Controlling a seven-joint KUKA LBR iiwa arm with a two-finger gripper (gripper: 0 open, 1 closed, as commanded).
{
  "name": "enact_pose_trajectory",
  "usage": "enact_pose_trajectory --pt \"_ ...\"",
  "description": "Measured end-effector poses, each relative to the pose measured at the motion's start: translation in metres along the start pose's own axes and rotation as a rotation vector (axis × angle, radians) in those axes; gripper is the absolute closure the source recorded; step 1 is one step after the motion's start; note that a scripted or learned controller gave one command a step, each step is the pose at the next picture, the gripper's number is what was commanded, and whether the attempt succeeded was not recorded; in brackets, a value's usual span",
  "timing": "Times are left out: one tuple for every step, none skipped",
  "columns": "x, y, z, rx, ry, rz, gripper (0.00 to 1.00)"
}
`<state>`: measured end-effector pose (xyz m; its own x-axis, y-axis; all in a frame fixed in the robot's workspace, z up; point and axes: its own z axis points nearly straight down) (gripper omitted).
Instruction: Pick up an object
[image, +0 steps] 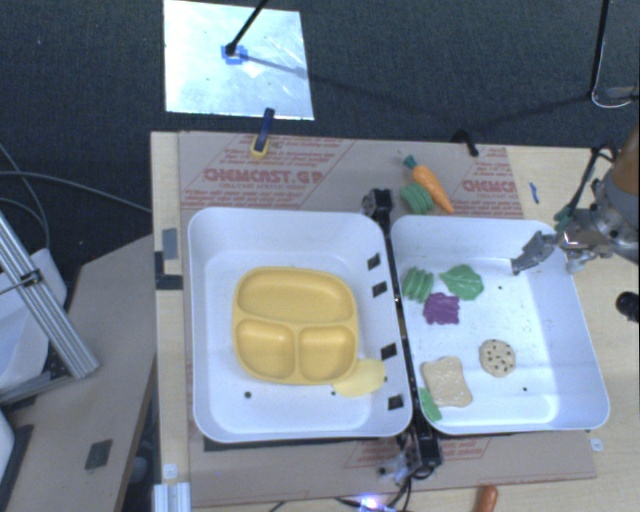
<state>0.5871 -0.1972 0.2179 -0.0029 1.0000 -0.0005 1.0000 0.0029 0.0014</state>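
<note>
Toast (446, 381) by cookie (496, 356), purple leaf (441, 308), gripper (552, 251) above

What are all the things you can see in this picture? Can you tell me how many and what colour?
White shallow bins: two, white, side by side on the bench.
Yellow divided plate: one, yellow, in the left bin.
Flat yellow piece: one, yellow, by the plate's lower right corner.
Green leafy toys: two, green, upper part of the right bin.
Purple leafy toy: one, purple, just below the green ones.
Round toy cookie: one, tan with dark spots, right bin.
Toy bread slice: one, tan, lower left of right bin.
Toy carrot: one, orange with green top, on the cardboard above the right bin.
Gripper: one, grey metal, over the right bin's upper right corner.
</note>
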Motion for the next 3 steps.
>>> enact_pose_trajectory --pt "-0.01 -0.081 0.089 0.012 0.004 0.007 0.0" --pt "0.068 -0.031 0.136 -0.001 0.003 -0.008 0.0" --pt "0.0 -0.028 0.132 -0.002 -0.003 0.005 0.0"
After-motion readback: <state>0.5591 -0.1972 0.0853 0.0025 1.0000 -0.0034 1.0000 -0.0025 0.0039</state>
